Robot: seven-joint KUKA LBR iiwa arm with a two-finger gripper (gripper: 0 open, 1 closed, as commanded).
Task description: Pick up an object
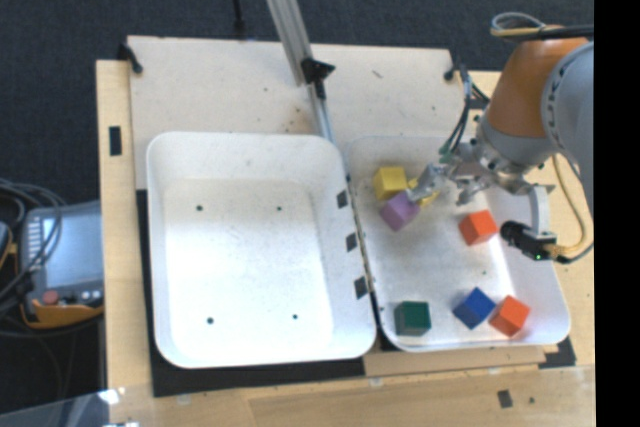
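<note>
- The desk is seen from above at a slant; a pale board covers most of its top, and dark carpet surrounds it.
- Two shallow white bins are set on it side by side. The left bin shows a speckled floor with a few dark dots. The right bin carries all the blocks.
- The arm is recorded entering from the right, grey with its orange band above the wrist, reaching down over the upper part of the right bin.
- A slanted metal rail is noted rising from the far edge of the bins toward the top of the view.
- A small screen unit with cables is noted off the desk at the left.
- The gripper is located low in the right bin, just beside the yellow block and the purple block. Whether the jaws are released or clenched cannot be told, and no block is seen between them.
- The yellow and purple blocks are found touching, the purple one tilted and nearer the camera.
- An orange block is found alone near the bin's middle, right of the gripper.
- Along the near wall, a green block is logged at the left corner; a blue block and a second orange block are logged touching at the right.
</note>
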